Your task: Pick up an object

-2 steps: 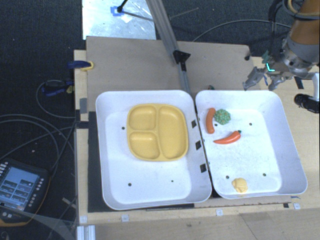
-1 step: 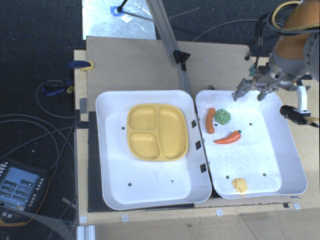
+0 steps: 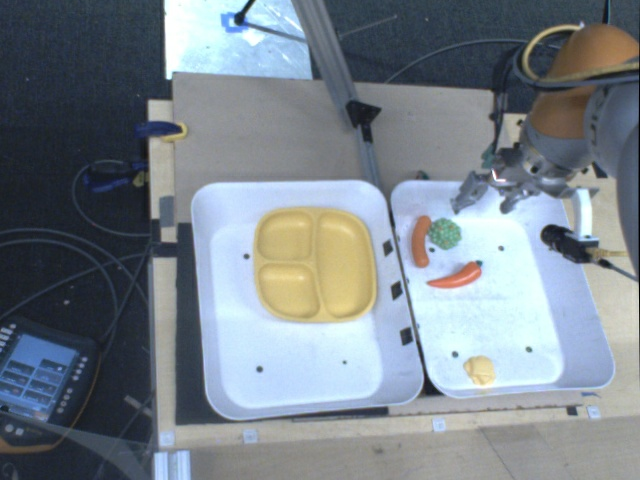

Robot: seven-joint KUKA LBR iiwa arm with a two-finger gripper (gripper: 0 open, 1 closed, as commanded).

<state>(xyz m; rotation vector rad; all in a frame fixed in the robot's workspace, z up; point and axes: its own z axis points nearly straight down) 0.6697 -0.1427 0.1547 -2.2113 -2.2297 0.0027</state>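
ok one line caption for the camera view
Open gripper above right bin holding broccoli, carrot, chili; yellow tray in left bin.

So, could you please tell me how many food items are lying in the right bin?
4: a hot dog beside broccoli, a red pepper below them, a yellow piece near the front.

both bins look like smooth matt white plastic, yellow tray slightly glossy plastic, bench plain matt wood

The wooden bench bears two white bins, left and right, side by side.
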